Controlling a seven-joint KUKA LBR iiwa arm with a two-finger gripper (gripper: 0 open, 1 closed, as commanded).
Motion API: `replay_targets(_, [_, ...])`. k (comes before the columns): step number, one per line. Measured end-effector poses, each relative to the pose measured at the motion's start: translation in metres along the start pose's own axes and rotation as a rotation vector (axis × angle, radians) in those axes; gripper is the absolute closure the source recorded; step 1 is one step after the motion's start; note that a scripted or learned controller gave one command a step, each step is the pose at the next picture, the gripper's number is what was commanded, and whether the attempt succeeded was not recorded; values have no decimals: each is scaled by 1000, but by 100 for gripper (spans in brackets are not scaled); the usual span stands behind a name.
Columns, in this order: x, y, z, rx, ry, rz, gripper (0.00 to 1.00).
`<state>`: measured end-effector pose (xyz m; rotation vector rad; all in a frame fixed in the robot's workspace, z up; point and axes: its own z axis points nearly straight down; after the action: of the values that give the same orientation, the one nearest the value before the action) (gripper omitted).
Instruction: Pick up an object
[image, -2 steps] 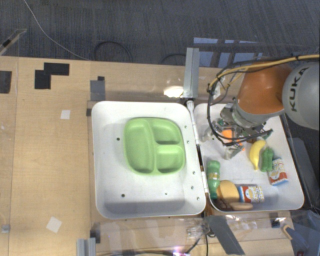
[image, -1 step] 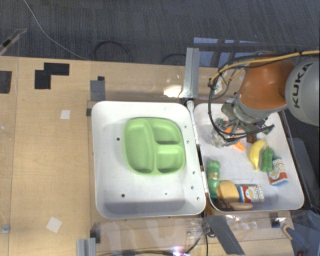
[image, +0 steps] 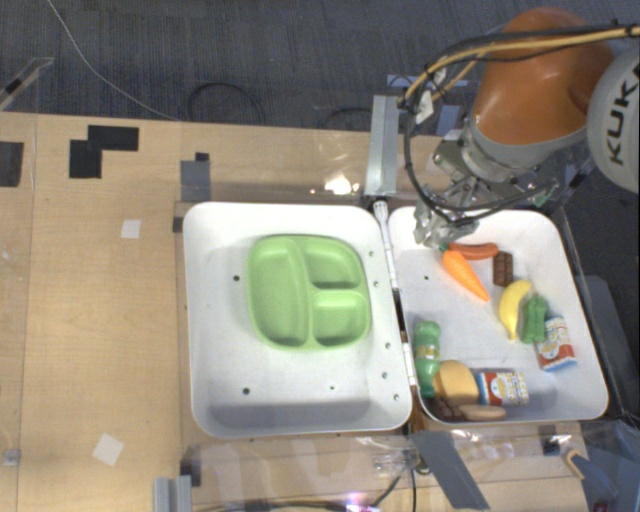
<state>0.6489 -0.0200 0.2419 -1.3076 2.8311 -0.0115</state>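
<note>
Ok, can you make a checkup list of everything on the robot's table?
Surface: wooden bench bearing two white bins side by side, the left bin and the right bin.
Job's things: in the right bin, a carrot, a banana, a green bottle, a small can.
Clutter: green divided tray in the left bin.
Hand: hand low over the right bin's far left corner, near the carrot.
Cables: yellow and black cables looping over the arm.
Surroundings: dark floor.
</note>
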Motion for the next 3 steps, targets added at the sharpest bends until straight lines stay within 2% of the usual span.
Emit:
replay_targets(1, [37,-63,-90,0,6,16,100])
replay_targets(2, [35,-60,-86,-8,8,12,0])
replay_targets(3, [65,-81,136,-8,10,-231,0])
